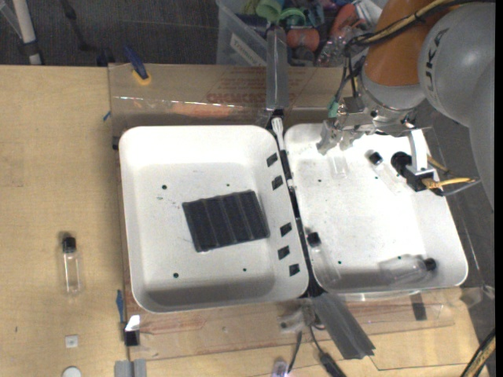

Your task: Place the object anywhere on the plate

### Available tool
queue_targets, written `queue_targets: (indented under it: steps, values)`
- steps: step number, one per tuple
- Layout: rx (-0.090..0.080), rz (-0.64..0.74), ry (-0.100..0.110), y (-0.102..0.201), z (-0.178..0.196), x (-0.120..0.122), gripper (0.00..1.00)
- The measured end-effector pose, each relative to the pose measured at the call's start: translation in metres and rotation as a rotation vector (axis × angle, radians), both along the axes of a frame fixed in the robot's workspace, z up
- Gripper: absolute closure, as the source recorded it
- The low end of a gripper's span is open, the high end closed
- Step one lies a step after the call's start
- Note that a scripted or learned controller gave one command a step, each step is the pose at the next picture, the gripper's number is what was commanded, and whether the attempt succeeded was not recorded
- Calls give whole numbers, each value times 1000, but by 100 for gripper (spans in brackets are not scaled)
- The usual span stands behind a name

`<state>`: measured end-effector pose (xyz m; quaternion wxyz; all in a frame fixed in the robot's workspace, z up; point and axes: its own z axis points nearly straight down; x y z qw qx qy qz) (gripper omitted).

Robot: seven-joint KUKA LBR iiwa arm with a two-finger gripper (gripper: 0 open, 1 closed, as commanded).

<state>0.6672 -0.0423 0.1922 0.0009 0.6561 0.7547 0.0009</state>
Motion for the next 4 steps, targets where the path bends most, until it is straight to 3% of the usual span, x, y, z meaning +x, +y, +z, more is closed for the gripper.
queue_targets:
  steps: [1,2,3,4]
  values:
    - [1,-2,-3,0,10,1,100]
    - [0,-201,0,48,41,0,100]
    - [0,-415,7,91,-8,-1,100]
    - [0,-104,5,87,-8,-1,100]
